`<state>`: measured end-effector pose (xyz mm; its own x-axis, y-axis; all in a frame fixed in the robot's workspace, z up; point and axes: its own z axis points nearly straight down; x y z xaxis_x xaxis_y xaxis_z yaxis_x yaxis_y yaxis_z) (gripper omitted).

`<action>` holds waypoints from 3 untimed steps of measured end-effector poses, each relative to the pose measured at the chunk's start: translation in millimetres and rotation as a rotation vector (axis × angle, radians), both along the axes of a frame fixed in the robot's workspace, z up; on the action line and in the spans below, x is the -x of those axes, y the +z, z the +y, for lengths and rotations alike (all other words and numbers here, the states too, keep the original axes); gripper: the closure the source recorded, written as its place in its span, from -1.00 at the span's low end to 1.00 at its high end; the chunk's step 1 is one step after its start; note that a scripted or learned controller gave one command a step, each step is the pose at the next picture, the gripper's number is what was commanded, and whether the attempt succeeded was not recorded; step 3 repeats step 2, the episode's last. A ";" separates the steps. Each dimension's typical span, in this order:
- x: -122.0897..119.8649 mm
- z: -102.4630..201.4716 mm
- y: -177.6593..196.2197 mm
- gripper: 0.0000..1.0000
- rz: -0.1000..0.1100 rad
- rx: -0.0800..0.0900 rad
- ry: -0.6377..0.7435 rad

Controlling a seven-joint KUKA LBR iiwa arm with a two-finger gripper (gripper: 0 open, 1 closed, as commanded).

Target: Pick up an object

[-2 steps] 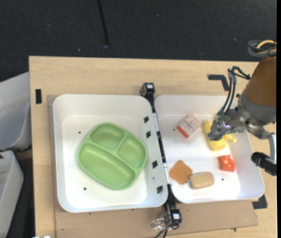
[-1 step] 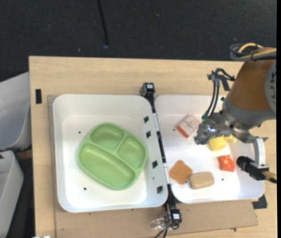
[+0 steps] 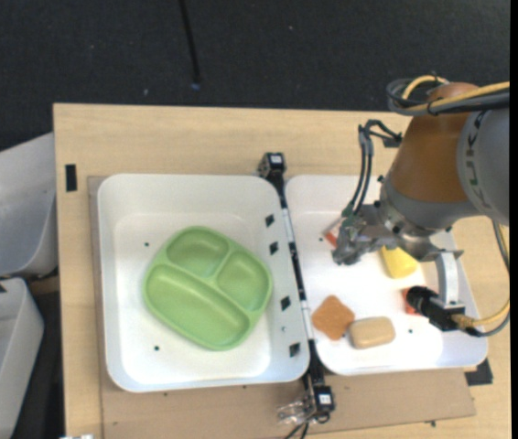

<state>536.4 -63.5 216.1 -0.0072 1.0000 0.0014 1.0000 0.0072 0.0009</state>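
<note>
green plate (image 3: 208,286), orange piece (image 3: 333,316), beige block (image 3: 372,332)

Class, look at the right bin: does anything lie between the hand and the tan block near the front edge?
Nothing visible does. The hand hangs over bare white floor of the right bin; the tan block lies nearer the front, with the orange-brown piece beside it on the left.
</note>
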 end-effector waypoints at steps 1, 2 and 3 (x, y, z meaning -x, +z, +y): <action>3.9 49.0 18.5 1.00 -0.002 0.000 0.001; 11.1 107.7 30.7 1.00 -0.002 -0.001 0.002; 11.1 107.7 30.7 1.00 -0.002 -0.001 0.002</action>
